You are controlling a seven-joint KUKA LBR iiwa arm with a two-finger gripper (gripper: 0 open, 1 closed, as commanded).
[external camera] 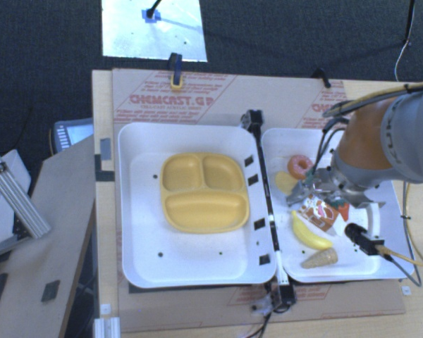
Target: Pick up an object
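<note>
1. Your grey arm with its orange band (366,136) reaches into the right-hand shallow white bin (388,263); the gripper (311,192) sits low among the objects there.
2. You cannot tell how wide the claw stands, nor whether it has hold of anything.
3. Candidate objects lie crowded: a pink ring-shaped doughnut toy (299,165), a curved yellow banana toy (311,234), a red-and-white printed packet (319,213) and a tan cone (320,258).
4. The yellow three-compartment plastic tray (203,192) lies in the left bin.
5. Risk, in my judgement: crowding may cause a double grab or a slipped, glancing close.
</note>
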